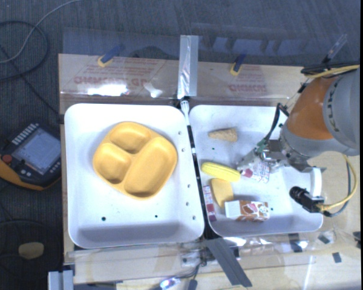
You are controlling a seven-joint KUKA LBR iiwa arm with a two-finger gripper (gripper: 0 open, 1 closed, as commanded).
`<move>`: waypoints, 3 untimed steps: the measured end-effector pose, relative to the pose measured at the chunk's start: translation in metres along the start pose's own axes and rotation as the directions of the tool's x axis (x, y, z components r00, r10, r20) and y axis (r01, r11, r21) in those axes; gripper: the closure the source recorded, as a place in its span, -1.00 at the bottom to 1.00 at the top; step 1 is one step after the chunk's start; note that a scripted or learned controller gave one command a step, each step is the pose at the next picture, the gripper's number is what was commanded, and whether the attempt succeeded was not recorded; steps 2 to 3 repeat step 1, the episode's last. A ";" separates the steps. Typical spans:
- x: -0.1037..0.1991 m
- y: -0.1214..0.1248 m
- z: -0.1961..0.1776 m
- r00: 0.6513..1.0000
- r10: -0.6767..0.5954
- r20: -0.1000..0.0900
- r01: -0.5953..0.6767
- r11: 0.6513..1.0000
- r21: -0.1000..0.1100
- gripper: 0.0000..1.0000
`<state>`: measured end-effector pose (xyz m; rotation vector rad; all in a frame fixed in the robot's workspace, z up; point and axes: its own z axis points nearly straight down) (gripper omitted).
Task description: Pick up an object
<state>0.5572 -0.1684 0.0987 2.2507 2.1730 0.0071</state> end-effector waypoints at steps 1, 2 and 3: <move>0.063 0.042 -0.089 0.997 0.078 -0.003 -0.078 0.997 0.015 1.00; 0.063 0.042 -0.089 0.997 0.078 -0.003 -0.078 0.997 0.015 1.00; 0.063 0.042 -0.089 0.997 0.078 -0.003 -0.078 0.997 0.015 1.00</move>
